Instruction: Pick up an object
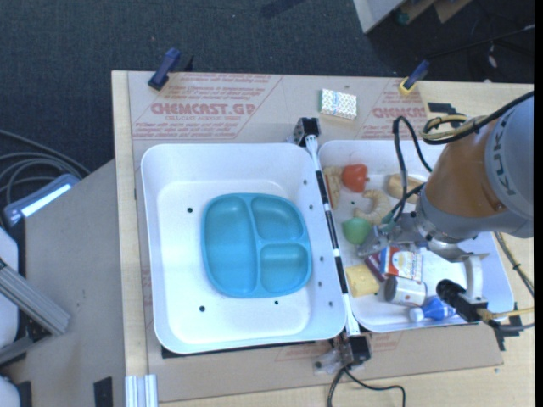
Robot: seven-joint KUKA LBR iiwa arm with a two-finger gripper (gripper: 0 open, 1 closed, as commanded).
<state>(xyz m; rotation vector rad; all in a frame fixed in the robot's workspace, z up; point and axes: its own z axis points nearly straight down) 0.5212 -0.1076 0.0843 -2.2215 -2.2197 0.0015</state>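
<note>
My pincer (382, 242) hung over crowded right bin (501, 299); grip state unclear. Risk: packed clutter near green ball (356, 228) deflecting fingers.

You are looking at: 2 white bins (161, 227) | 1 blue divided plate (254, 244) | 1 red item (355, 175) | 1 green item (357, 228) | 1 yellow block (362, 280) | 2 clamps (163, 69) | 1 arm (475, 185); remaining clutter is proving too jumbled to count.
</note>
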